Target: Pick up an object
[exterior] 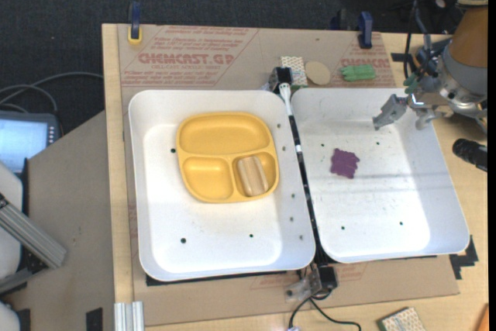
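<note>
Purple object point(344, 163) lies flat in right bin point(434, 232), near its middle. Gripper point(403, 112) above bin's far right part, well apart from object, fingers spread, nothing between them. Risk: object flat and low, fingers may close above it and miss.

Single fixed camera sat high above bench point(194, 50), looked down at slant from near side. Both white bins framed whole: left bin point(155, 236), right bin point(403, 236). Dark floor filled far strip. Arm point(465, 58) entered at right edge. Moderate distance, no close-up.
</note>
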`<state>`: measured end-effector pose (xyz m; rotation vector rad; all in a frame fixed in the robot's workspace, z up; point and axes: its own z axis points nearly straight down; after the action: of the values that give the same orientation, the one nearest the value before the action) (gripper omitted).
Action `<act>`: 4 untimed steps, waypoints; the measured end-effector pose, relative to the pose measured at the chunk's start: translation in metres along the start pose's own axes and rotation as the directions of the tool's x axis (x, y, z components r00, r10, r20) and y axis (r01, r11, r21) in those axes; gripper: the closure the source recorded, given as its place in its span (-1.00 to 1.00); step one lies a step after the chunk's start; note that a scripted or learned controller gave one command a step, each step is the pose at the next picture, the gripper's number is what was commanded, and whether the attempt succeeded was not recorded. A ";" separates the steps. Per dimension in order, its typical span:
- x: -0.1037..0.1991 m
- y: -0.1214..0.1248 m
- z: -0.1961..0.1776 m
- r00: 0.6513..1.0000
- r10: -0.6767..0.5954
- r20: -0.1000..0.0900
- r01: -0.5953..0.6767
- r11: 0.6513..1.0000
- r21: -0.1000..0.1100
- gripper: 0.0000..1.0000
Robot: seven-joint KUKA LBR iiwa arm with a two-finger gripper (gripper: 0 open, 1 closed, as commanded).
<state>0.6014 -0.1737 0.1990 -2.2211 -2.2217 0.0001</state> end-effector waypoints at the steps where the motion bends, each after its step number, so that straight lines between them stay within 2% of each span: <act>1: 0.037 -0.017 0.119 1.000 0.000 -0.003 0.000 1.000 0.002 -1.00; 2: 0.035 -0.014 0.101 1.000 0.000 0.000 0.000 1.000 -0.009 1.00; 3: 0.035 -0.014 0.102 1.000 0.001 0.000 -0.001 1.000 -0.008 -1.00; 4: 0.076 -0.044 0.115 1.000 -0.002 -0.004 0.002 1.000 0.007 -1.00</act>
<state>0.5571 -0.0977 0.0835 -2.2137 -2.2184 0.0035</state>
